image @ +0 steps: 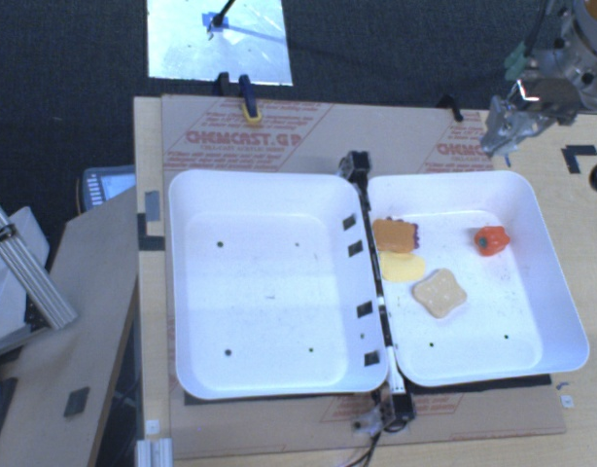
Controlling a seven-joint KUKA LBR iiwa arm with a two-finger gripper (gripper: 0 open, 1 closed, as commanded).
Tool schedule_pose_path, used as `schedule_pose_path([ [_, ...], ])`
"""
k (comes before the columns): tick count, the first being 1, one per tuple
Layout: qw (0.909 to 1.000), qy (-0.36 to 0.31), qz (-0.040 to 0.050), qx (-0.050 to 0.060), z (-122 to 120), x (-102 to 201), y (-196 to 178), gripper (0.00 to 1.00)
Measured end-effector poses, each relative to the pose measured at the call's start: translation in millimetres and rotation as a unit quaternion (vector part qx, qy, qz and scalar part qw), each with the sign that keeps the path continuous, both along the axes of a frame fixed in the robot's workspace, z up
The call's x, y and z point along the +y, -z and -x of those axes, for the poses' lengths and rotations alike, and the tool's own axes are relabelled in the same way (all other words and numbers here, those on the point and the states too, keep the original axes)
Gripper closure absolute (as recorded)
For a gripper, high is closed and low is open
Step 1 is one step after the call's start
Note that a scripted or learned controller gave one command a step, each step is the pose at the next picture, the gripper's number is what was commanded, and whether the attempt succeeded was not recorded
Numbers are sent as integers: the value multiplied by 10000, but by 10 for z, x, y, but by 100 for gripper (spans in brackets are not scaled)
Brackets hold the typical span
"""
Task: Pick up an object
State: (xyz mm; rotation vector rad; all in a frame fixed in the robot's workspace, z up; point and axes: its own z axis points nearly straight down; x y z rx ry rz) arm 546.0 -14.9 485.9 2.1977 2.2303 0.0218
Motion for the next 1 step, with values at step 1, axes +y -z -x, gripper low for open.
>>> schedule_pose_path([
  [1,10000,6,1,64,-278,934,101,100],
])
